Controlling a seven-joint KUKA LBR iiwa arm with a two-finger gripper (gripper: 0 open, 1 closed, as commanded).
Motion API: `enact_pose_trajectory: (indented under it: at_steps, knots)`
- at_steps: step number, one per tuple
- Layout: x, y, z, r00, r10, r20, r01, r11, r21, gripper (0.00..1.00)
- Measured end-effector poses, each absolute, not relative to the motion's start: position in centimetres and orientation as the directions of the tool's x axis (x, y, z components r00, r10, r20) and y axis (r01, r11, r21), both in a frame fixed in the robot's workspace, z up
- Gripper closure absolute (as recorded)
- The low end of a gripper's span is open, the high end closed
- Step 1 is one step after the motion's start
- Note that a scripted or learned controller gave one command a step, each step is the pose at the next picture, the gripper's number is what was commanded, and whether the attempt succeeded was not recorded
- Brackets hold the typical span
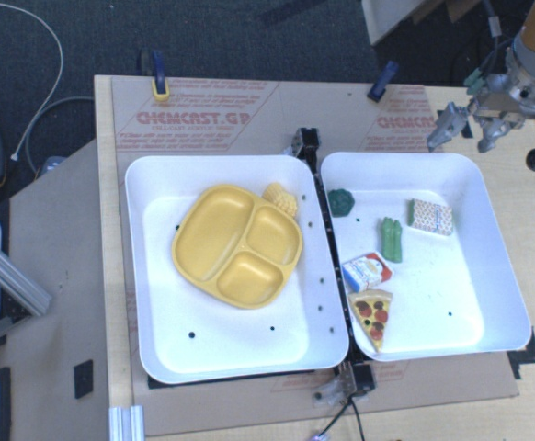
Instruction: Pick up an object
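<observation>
A: Tool (470,129) position?
B: Upper right, above the desk (203,118) past the right bin (488,329) back rim. Grey metal fingers spread open, nothing between them.
A: Objects?
B: Right bin: dark green rounded lump (341,201), green pickle-shaped piece (392,240), small speckled box (431,216), white-red-blue packet (364,270), pizza slice toy (372,314) touching the packet's lower edge. All apart from the tool.
A: Left bin (157,338)?
B: Smooth yellow plastic divided plate (238,244), three compartments. Bumpy yellow corn piece (281,199) touching its upper right rim.
</observation>
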State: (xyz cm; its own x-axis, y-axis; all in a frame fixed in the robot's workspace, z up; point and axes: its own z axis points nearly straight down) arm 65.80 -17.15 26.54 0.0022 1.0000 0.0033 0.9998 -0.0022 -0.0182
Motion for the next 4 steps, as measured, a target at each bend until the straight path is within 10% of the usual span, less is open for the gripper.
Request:
enact_pose_trajectory:
  at_steps: [1,4]
  knots:
    - [66.0,-17.1,27.3,-0.001,1.0,0.001,1.0,0.001,-0.006,0.0]
    - [65.5,-19.2,9.1,0.0,1.0,0.003,1.0,0.0,-0.011,0.0]
